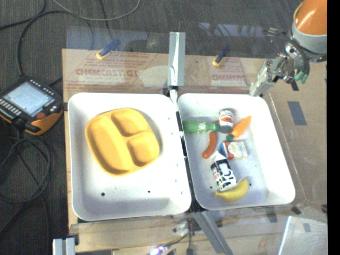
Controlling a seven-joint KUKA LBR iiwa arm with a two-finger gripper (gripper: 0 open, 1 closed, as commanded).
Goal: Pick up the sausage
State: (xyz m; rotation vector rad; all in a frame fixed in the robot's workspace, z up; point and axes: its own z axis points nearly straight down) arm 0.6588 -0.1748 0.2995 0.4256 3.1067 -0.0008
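The sausage (210, 145), a thin reddish-orange link, lies at a slant in the middle of the right bin (276, 158). It sits just below a green bottle (199, 126) and left of a small carton (236, 150). My gripper (261, 84) hangs off the far right corner of that bin, outside its rim and well away from the sausage, with nothing seen in it. The arm's orange band (311, 15) is at the top right.
Around the sausage in the right bin lie a can (227, 119), a carrot (241, 126), a black-and-white container (223, 174) and a banana (234, 191). A yellow divided plate (123, 141) rests in the left bin (79, 195). A teach pendant (29, 102) sits far left.
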